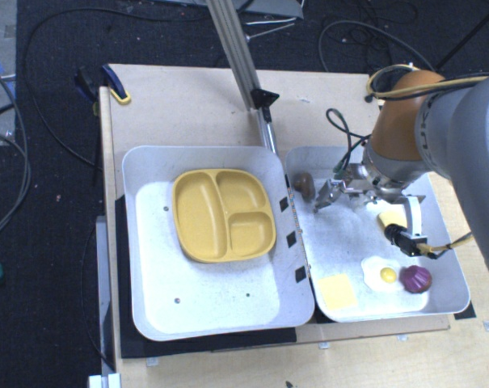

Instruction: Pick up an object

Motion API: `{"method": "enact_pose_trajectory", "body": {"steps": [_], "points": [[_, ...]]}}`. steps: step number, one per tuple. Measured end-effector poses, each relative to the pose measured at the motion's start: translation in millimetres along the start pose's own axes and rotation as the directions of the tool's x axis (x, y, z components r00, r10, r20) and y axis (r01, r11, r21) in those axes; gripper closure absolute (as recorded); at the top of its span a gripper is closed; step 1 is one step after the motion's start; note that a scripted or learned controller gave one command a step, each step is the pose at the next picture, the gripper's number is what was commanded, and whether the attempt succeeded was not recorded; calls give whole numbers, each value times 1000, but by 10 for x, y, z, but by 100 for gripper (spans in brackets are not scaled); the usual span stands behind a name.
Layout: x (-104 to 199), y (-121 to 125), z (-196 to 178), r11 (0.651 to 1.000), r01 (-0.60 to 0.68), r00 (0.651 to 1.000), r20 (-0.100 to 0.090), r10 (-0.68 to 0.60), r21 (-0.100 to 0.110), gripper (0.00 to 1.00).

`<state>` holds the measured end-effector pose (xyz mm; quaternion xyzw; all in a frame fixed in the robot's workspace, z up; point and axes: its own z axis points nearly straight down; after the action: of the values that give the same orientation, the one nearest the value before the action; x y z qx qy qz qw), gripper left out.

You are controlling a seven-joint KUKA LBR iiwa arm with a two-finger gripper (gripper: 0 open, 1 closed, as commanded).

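The gripper (328,197) hangs low over the upper left part of the right bin (347,237), tipped toward a small brown lump (305,185) that lies just beside it, near the bin's left wall. Whether the gripper is spread or closed I cannot tell at this slant, and no object shows in its grasp.

The lump looks like the nearest candidate. It is small and rounded, probably a light, stiff toy piece with a smooth skin, so it may roll or squirt out sideways rather than crush. A hold across its widest middle, pressed squarely from both sides, seems safest, though the wall close by leaves little room on that side.

Further down the same bin lie a fried egg (381,275), a purple ball (415,279) and a flat yellow slice (338,291). The egg and slice are thin and would be hard to get under. The left bin (220,297) holds a yellow plate (225,215) – broad, and awkward for a narrow grip
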<state>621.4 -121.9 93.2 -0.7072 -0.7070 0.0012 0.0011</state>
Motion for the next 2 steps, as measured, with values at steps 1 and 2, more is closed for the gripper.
{"method": "enact_pose_trajectory", "body": {"steps": [1,2], "points": [[-2,12,-133,1000,0,1000,1,0,-5,100],[95,25,-712,1000,3,1000,0,-3,-8,100]]}}
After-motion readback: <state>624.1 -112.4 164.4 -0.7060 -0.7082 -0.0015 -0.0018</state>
